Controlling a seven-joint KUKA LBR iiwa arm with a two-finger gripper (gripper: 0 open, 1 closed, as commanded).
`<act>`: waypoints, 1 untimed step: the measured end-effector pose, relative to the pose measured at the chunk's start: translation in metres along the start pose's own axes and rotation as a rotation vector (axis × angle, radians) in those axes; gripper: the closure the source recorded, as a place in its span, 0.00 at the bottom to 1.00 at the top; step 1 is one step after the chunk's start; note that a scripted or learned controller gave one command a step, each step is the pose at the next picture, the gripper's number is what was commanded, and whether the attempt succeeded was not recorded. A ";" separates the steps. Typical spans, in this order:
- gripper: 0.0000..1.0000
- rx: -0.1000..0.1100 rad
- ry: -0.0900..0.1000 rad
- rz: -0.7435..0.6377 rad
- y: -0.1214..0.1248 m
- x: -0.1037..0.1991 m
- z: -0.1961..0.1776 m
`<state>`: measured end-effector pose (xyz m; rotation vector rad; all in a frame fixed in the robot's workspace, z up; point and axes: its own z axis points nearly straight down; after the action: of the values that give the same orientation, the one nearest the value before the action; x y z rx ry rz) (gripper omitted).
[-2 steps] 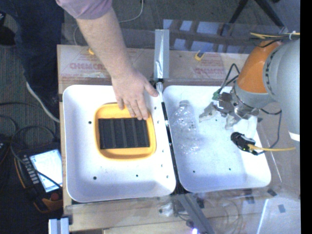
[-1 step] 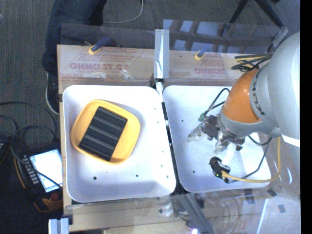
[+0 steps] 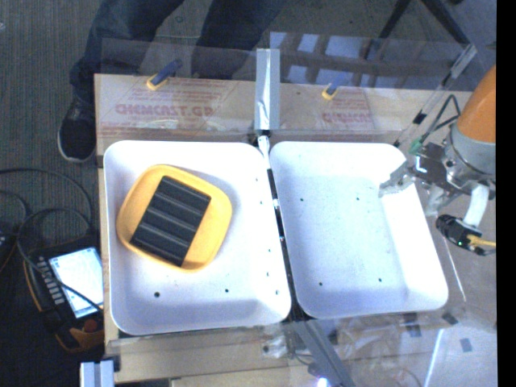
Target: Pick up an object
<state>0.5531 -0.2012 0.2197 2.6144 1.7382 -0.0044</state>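
Note:
A yellow object with a black ribbed top [image 3: 173,216] lies flat in the left white bin [image 3: 129,297], toward its left side. The arm comes in at the right edge, its orange band [image 3: 488,107] above the wrist. The gripper [image 3: 439,185] hangs over the right rim of the right white bin [image 3: 363,289], far from the yellow object. Nothing shows between its fingers.
A metal divider post [image 3: 266,95] stands between the bins at the back. A person's legs stand behind the bench at the top. Cables and a small screen lie on the floor at the left.

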 end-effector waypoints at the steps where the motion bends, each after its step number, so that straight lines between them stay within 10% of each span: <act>1: 0.00 0.006 0.003 0.103 -0.070 0.060 0.080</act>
<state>0.5120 -0.1191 0.1393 2.7055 1.6051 -0.0058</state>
